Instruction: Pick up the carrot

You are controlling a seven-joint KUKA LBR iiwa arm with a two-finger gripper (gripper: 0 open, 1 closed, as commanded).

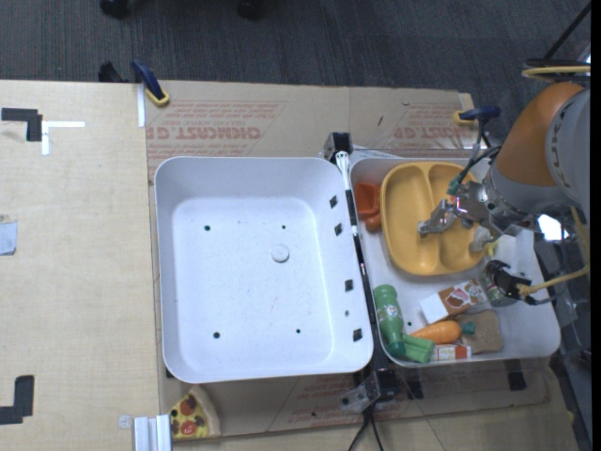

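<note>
Approach step: the gripper [439,220] hovers over the yellow bowl [424,216] — its grasp can't be judged. Next, reach the carrot [438,331] at the right bin's [535,346] near edge.

The bench [66,280] has a pale wooden top. A brown cardboard sheet [282,120] lies flat on it, and the two white bins rest on this sheet: the left bin [188,346] and, touching its right side, the right bin [535,341]. A blue clamp [150,83] sits at the cardboard's far left corner, another blue clamp [476,115] at its far right corner. A toy pizza slice [191,416] lies just in front of the left bin.
</note>
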